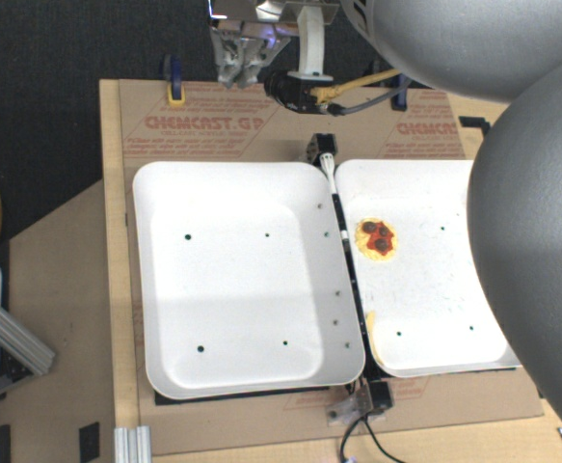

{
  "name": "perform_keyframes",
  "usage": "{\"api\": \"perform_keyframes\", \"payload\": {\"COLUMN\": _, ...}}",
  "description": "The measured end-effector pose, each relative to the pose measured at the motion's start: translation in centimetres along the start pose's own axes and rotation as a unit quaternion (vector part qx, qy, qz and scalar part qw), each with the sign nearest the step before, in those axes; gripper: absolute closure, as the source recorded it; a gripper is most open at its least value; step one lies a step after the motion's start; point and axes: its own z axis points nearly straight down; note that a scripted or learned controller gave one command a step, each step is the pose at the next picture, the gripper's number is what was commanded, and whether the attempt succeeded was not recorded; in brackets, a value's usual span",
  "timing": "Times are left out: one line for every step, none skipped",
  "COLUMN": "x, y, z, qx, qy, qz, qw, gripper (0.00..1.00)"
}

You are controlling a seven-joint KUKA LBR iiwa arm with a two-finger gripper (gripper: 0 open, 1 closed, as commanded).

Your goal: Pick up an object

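A small yellow object with red and dark spots [376, 239] lies in the right bin [435, 350], near its left wall and toward the back. My gripper [240, 64] hangs high above the bench, over the cardboard behind the back edge of the left bin [232, 365]. It is far from the yellow object, up and to the left of it. I see nothing hanging under the gripper. The big grey arm covers the right part of the right bin.
A pale yellow sliver [369, 322] lies against the right bin's left wall, near the front. A black divider strip [342, 244] runs between the bins. A blue clamp [174, 80] stands on the cardboard base at the back left. Cables trail at the front [362, 418].
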Motion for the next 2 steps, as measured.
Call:
{"api": "perform_keyframes", "payload": {"x": -0.2, "y": -0.3, "z": 11.2, "qx": 0.01, "qy": -0.003, "qz": 0.002, "qw": 0.9999, "gripper": 1.0}}
{"api": "perform_keyframes", "payload": {"x": -0.1, "y": 0.0, "z": 4.2, "qx": 0.0, "qy": 0.0, "qz": 0.001, "qw": 1.0, "gripper": 1.0}}
